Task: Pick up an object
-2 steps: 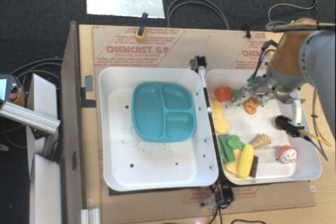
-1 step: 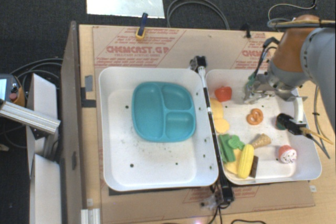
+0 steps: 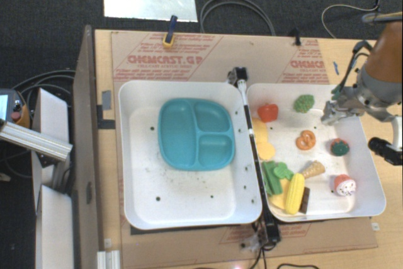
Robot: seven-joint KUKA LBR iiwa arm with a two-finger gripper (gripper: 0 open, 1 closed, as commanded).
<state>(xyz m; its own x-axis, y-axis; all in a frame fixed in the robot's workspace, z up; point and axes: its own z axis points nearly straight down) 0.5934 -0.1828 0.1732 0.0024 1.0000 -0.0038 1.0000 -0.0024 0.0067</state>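
The right bin (image 3: 371,198) holds several toy foods. Among them are a red pepper (image 3: 268,112), a green broccoli (image 3: 304,103), an orange pretzel (image 3: 306,140), a dark green and red piece (image 3: 340,147), an ice cream cone (image 3: 312,168), a yellow corn cob (image 3: 294,193), green beans (image 3: 273,176) and a pink and white piece (image 3: 344,185). My gripper (image 3: 332,113) hangs over the right bin's far right part, just right of the broccoli and above the pretzel. I see nothing held in it.
The left bin (image 3: 141,198) carries a teal divided plate (image 3: 196,134). A flat yellow piece (image 3: 263,143) lies beside the wall between the bins. A brown bar (image 3: 305,200) sits by the corn. The arm (image 3: 381,82) crosses the bin's right rim.
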